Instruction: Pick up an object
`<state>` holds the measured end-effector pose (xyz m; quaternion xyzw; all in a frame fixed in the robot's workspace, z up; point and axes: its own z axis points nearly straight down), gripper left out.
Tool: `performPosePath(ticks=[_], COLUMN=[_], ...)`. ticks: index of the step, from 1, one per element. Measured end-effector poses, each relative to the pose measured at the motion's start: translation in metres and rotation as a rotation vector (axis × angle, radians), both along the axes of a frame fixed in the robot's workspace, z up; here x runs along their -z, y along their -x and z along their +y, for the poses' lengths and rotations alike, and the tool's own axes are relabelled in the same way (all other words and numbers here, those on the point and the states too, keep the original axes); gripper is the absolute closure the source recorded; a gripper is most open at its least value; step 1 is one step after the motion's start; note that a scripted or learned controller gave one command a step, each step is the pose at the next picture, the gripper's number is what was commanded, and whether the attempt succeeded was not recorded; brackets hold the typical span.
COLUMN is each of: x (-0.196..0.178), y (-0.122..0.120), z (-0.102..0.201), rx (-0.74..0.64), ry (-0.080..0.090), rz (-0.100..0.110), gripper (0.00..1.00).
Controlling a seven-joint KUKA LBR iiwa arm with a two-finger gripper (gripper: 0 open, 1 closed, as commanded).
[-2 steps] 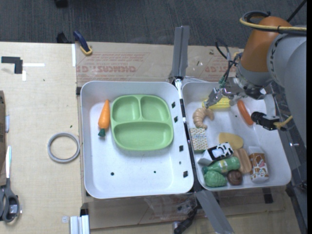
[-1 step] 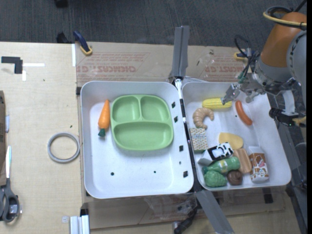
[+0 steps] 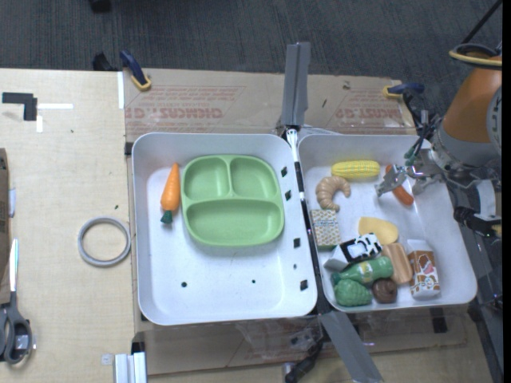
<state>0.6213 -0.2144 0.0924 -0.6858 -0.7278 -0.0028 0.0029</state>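
Two white bins, claw (image 3: pixel 397 183) over right bin's (image 3: pixel 455 290) far edge, grip state unclear, orange piece (image 3: pixel 405 195) beneath.

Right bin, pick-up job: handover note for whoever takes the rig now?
Gripper: low in the right bin near its far right side, beside a small orange-red item; finger state and any grasp unreadable.
Right bin items: corn cob, croissant, cheese wedge, green bottle, small carton, others clustered at the near side.
Left bin: green divided plate, carrot beside it.
Done: arm reached in. Left: a confirmed grasp and lift.
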Motion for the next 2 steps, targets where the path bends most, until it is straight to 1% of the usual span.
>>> performPosePath(ticks=[1, 2], x=[0.0009, -0.0081], y=[0.0077, 0.0075], z=[0.0139, 0.014], rx=[0.243, 0.241], ry=[0.008, 0.009], rz=[0.002, 0.003], gripper=[0.0, 1.0])
